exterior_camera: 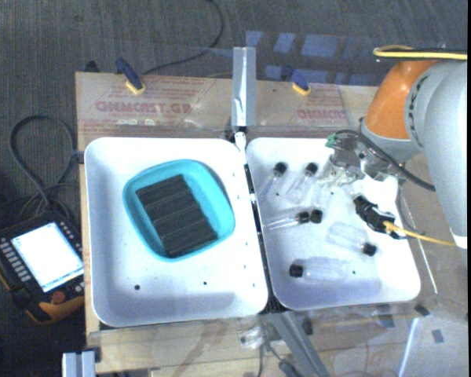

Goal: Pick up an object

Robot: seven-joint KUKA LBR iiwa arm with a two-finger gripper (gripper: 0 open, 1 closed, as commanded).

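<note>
Several clear plastic vials with black caps lie in the right bin. One vial rests near the front, another vial sits mid-right, and a thin vial lies by the left wall. Two more vials lie at the back. My gripper hovers low over the back right part of this bin, close to those back vials. Cables and the wrist crowd it, and I see nothing clearly held in it.
The left bin holds a light blue dish with a ribbed black block inside. A yellow cable runs from the wrist to the right. A teach pendant lies on the floor at left.
</note>
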